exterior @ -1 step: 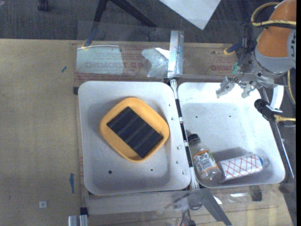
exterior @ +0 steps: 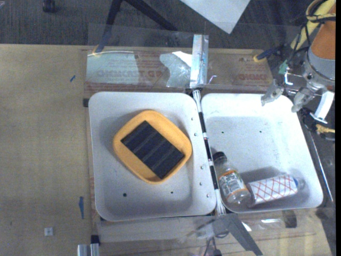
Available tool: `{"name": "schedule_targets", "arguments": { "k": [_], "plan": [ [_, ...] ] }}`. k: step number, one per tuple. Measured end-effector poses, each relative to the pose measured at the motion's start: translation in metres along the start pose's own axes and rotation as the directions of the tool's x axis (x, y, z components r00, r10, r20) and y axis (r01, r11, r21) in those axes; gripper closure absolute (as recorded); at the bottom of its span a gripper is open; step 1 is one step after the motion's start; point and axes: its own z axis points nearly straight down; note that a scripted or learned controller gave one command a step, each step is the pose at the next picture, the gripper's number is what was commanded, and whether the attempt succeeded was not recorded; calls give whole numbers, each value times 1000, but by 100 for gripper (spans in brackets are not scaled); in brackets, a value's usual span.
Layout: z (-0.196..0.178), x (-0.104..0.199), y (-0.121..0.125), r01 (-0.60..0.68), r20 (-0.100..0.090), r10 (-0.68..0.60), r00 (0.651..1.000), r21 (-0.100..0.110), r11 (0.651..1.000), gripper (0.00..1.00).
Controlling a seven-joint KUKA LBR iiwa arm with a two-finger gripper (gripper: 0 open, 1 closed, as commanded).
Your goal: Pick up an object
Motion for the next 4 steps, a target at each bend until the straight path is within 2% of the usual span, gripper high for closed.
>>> {"name": "schedule_targets", "arguments": {
  "k": [1,2,3,4],
  "plan": [
    [3,6,-114,168,-3,-168,986,4,986,0],
    [6,-29,-136,165,-3,-165,986,5,986,0],
    [143,10,-154,248,-1,-248,969,-4,969,0],
    [43,41,-139,18,-1,-18,1000,3,1000,0]
  ]
}}
